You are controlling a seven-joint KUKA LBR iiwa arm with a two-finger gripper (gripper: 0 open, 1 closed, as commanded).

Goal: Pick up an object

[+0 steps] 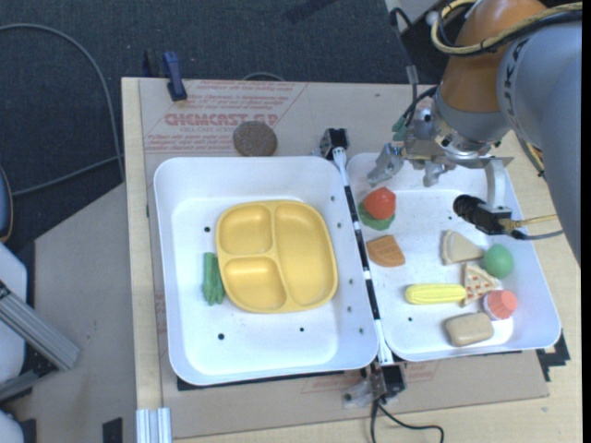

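Status entry: nothing picked up yet. You had the gripper (406, 162) hovering over the right bin (536, 289) at its far edge, fingers apart, nothing between them. Nearest item: tomato (379, 205), just below. Also unlifted: corn (436, 293), bread (385, 250). Grasp and lift remained

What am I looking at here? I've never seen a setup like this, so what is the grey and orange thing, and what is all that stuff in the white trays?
One camera looks down at a slant on a bench. The grey and orange thing is a robot arm reaching in from the right; its gripper hangs over the far edge of the right tray. That tray holds toy food: a tomato, a corn cob, a pizza slice, a green ball and some bread-like pieces. The left tray holds a yellow divided plate and a green pod beside it. I see nothing held in the gripper.
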